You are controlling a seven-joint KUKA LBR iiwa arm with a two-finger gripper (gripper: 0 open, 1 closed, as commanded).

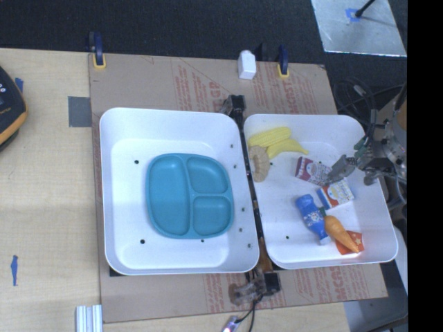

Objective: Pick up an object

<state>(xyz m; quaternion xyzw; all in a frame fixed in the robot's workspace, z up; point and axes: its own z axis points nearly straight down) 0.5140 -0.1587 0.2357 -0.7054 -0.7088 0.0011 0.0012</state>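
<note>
The gripper [344,163] reaches in from the right edge and hangs over the upper right part of the right bin [277,244]; its dark fingers point left and down, but how far apart they stand cannot be told from this slant, and nothing can be seen caught between them. Just below and left of the fingertips lies a small red-and-white packet [336,194], and just left of them a crumpled dark red and silver wrapper [309,170]; both sit close under the claw, though whether it touches either cannot be told. Further down lies a blue bottle [312,217], set at a slant, with an orange carrot [340,233] just beside it on the right, near the bin's lower right corner; a bit of red shows under the carrot's lower end. Well apart from the claw, at the upper left of the same bin, lies a yellow toy corn cob [277,140]; a small tan lump [259,163] rests just below it against the bin's left wall.

The left bin [118,247] touches the right bin along their shared edge; it holds a blue divided plate [189,194] with three compartments, lying flat near the middle. Both bins rest on a brown cardboard sheet [173,81] clamped to the bench [41,206].
</note>
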